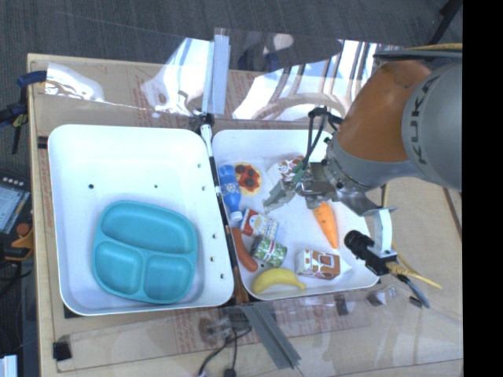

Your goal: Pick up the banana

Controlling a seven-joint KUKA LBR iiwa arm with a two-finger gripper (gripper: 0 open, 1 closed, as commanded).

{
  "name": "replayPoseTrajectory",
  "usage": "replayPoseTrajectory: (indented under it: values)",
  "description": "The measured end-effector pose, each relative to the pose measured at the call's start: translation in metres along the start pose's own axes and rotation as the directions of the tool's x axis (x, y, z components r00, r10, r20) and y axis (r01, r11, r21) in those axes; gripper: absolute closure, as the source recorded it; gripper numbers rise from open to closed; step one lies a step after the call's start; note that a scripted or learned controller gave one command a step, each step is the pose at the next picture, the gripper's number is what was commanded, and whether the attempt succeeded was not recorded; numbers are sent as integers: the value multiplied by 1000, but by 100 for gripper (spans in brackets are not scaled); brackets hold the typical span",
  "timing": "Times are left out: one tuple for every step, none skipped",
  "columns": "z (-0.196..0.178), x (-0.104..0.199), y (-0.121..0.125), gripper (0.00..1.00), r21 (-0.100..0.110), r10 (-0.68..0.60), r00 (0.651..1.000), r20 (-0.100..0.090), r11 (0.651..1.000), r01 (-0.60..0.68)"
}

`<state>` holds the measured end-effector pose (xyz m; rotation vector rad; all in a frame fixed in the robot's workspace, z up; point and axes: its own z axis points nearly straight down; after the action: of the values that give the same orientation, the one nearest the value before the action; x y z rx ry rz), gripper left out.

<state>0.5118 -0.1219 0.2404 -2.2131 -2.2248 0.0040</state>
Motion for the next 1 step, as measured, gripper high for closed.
replayPoseTrajectory:
  values:
    - [118, -19, -37, 0, 4, -94, 996, -2, 996, 94]
